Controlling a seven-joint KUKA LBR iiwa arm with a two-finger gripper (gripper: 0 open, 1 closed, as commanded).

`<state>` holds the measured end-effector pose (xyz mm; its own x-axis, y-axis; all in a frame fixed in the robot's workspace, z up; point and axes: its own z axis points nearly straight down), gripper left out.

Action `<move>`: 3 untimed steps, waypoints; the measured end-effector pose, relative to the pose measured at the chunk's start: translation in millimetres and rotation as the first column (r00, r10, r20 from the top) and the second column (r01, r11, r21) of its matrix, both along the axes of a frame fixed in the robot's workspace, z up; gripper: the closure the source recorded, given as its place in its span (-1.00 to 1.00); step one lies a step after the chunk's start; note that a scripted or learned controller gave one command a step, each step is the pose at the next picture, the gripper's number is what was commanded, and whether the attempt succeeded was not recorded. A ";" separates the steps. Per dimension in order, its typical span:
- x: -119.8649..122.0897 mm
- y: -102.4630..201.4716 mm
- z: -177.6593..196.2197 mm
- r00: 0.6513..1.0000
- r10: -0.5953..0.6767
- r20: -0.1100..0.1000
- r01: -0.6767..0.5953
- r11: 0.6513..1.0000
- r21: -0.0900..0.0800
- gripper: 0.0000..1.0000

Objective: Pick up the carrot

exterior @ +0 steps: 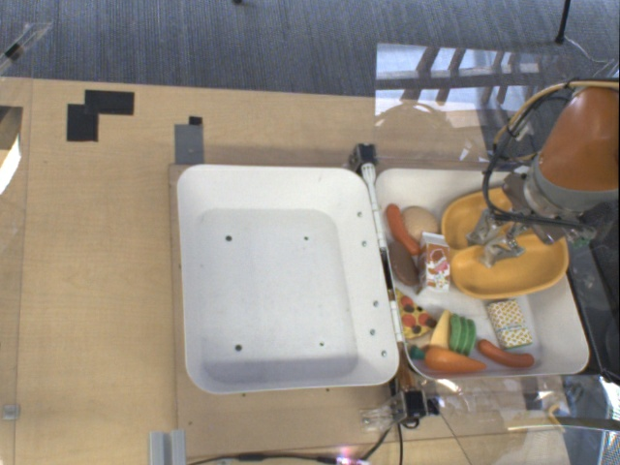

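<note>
gripper (501, 243) is hovering over the yellow bowl (542, 274) in the right bin (572, 352), at about 2 o'clock of that bin; fingers are reading as slightly apart, narrow gap, nothing sitting between them; arm (581, 153) is coming in from 3 o'clock, orange band showing above the wrist.

carrot (451, 360) is lying flat near the bin's 7 o'clock corner, on the floor by the near rim; well apart from the gripper; tip is pointing toward 3 o'clock.

neighbours: green vegetable (462, 335) is sitting just beside the carrot at its 12 o'clock, touching or nearly so, can't tell which; yellow wedge (441, 331) is leaning next to the green one at 9 o'clock; pizza slice (415, 320) is lying against the bin's left wall; red sausage (505, 356) is lying at 3 o'clock of the carrot, just beside; patterned cracker block (510, 322) is sitting above that sausage.

upper part of bin: second red sausage (401, 229) is lying diagonal at 11 o'clock; tan round item (420, 223) is sitting right beside it; small carton (435, 266) is standing between those and the bowl.

left bin (281, 279) is sitting side by side with the right one, rims touching.
</note>
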<state>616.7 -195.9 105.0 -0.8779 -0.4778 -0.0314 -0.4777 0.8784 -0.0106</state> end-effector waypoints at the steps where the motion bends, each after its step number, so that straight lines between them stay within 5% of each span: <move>1: 22.4 -8.5 86.8 0.947 -0.320 -0.009 0.320 0.948 -0.002 1.00; 2: -21.5 -7.0 23.0 1.000 0.005 -0.005 -0.005 1.000 -0.007 1.00; 3: 7.2 -9.1 126.3 0.963 0.269 -0.010 -0.269 0.963 -0.016 1.00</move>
